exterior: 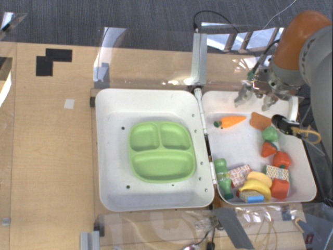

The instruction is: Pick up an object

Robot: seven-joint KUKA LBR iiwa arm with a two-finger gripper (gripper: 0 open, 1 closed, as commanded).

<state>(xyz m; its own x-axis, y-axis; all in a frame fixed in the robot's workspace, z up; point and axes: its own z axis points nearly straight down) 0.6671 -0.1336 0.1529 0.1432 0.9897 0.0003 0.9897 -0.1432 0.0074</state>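
**Carrot lies just below and left of the spread fingers**

I have the gripper [256, 97] hovering over the upper edge of the right bin [307, 191], in the upper right of the frame. Its two fingers [242, 96] stand apart, with nothing between them. The nearest candidate is the toy carrot [231, 121], lying on the bin floor just below and a little left of the fingers, its long axis running nearly left-right across the frame, green tip toward the left. A brown piece [259, 120] sits just to the carrot's right, close but apart from it.

As I judge it, a short drop down-frame and a touch left would bring the fingers across the carrot's narrow width.

The bin floor is smooth white plastic, bare around the carrot; the clutter crowds the lower right. The left bin [109, 191] carries a green divided plate [161, 151]. Both bins rest on the wooden desk [47, 155].
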